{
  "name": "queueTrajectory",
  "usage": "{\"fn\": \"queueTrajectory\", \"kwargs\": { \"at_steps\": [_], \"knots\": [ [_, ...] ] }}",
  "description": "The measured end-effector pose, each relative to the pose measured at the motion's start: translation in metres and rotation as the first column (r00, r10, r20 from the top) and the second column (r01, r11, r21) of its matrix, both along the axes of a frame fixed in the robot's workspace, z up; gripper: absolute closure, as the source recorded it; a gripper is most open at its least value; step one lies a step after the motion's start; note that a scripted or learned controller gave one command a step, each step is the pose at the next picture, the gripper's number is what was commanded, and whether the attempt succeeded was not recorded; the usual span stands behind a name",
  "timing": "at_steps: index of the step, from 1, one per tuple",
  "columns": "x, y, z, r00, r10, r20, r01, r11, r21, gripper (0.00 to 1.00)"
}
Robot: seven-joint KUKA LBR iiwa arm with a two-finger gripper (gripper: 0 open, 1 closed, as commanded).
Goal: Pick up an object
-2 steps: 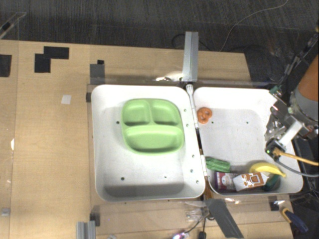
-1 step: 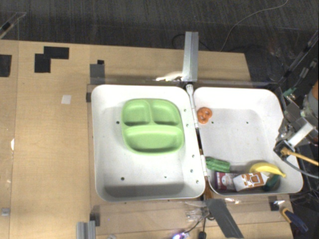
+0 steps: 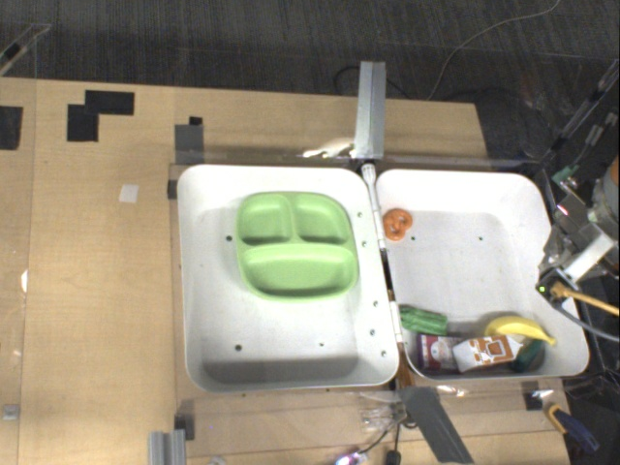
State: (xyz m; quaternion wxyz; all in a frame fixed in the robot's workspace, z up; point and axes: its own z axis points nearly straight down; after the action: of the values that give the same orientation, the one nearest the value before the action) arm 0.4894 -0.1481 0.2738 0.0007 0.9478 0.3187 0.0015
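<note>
Camera view: end effector (image 3: 579, 260), finger state indiscernible, at the right bin's (image 3: 465, 187) right rim. Banana (image 3: 518, 329) lies nearest, just below-left, long axis roughly across the bin's front corner, beside a carton (image 3: 484, 354).

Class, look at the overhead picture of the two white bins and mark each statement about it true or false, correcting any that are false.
1. The green divided plastic plate lies in the left white bin. True.
2. The small orange round object sits in the right white bin's near corner. False: it lies at the far left, close to the divider.
3. The yellow banana lies along the right bin's near edge. True.
4. The green cucumber-like piece rests on the plate. False: it lies in the right bin.
</note>
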Motion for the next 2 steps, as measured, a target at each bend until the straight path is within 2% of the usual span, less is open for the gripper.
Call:
{"fn": "queueTrajectory", "kwargs": {
  "at_steps": [2],
  "knots": [
    [0.003, 0.002, 0.021, 1.0, 0.023, 0.003, -0.023, 1.0, 0.0, 1.0]
  ]
}}
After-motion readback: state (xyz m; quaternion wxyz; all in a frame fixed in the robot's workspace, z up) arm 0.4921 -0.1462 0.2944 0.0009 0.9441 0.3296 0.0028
